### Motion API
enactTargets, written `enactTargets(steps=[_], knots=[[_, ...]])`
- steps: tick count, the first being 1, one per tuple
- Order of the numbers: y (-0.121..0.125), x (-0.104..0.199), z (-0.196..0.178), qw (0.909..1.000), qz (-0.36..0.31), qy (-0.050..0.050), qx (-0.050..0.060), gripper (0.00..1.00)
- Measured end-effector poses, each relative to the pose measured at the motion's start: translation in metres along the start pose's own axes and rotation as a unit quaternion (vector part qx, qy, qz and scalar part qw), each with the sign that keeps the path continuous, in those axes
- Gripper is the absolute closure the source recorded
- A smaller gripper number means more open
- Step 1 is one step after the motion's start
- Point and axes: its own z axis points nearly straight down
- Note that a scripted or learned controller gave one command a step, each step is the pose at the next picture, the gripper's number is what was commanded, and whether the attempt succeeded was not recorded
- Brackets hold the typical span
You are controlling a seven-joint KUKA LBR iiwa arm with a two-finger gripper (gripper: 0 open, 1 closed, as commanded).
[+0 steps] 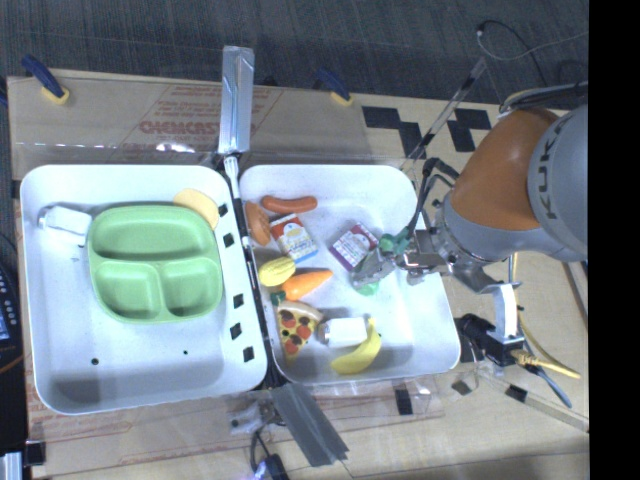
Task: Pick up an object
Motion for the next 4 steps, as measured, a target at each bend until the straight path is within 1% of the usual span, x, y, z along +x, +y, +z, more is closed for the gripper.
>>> enactTargets(steps=[1,2,3,4], knots=[[0.061,-0.032,0.021,1.0,-0.009,0.0,-0.001,0.0],[0.093,-0.038,0.105,1.0,-0.004,-0.002,-0.008,0.0],[0.094,-0.036,0.095,0.9999,-0.007,-0.001,-0.008,1.0],[0.099,0.02,-0.035,0.9999,-0.011,-0.001,-0.003,1.0]])
